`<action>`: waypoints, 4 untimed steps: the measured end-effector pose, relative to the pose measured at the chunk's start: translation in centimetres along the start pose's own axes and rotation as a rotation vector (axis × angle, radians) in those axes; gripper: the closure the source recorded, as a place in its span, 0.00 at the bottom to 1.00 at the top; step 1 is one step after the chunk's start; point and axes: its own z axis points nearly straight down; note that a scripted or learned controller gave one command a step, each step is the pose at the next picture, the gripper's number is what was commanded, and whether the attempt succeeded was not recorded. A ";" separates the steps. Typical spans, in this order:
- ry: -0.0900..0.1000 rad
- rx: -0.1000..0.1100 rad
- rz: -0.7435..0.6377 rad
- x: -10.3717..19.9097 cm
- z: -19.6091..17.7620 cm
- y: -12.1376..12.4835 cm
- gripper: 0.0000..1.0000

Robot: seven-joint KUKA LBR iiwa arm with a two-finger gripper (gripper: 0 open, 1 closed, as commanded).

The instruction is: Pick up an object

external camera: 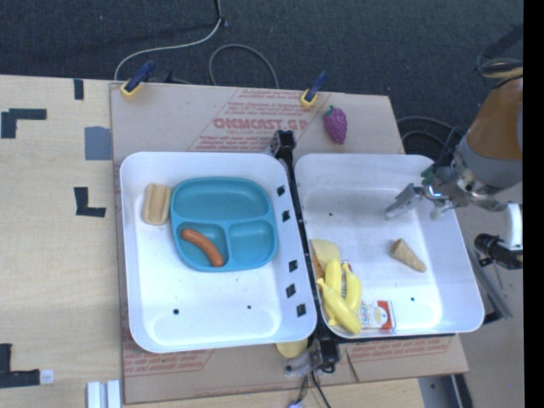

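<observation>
The right bin (pixel 442 253) contains three items. A bunch of yellow bananas (pixel 337 291) lies against its left wall, extending toward the near edge. A small flat packet (pixel 377 314), white with a red patch, lies just beside the bananas at the near edge. A tan wedge-shaped piece (pixel 408 256), resembling a slice of bread or cheese, lies apart from both, toward the right side of the bin floor.

The claw (pixel 418 201) is above the far right part of the right bin, close to the floor, with the wedge near it on the camera side. Its fingers are spread apart and nothing is between them. The arm (pixel 493 143) enters from the right, with its orange band visible above the wrist.

The left bin (pixel 136 253) holds a blue compartment plate (pixel 238 206). An orange-brown sausage (pixel 203 246) lies in the plate's near-left compartment. A tan bread roll (pixel 155 204) lies on the bin floor touching the plate's left edge.

Both bins rest on a brown cardboard sheet (pixel 246 121) fixed by two clamps at its far edge. A purple bunch of grapes (pixel 336 124) lies on the cardboard beyond the right bin. The cardboard lies on a light wooden surface (pixel 51 253). The floor beyond is dark carpet (pixel 340 24), with cables running across it.
</observation>
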 end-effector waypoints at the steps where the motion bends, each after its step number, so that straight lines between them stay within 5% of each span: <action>1: 0.002 0.003 -0.003 -0.6 9.2 -2.7 0.00; 2: -0.003 -0.003 -0.004 -0.8 7.5 -2.4 1.00; 3: 0.004 -0.010 -0.015 6.6 -6.0 3.0 1.00; 4: 0.009 0.007 -0.017 19.1 -4.2 2.5 1.00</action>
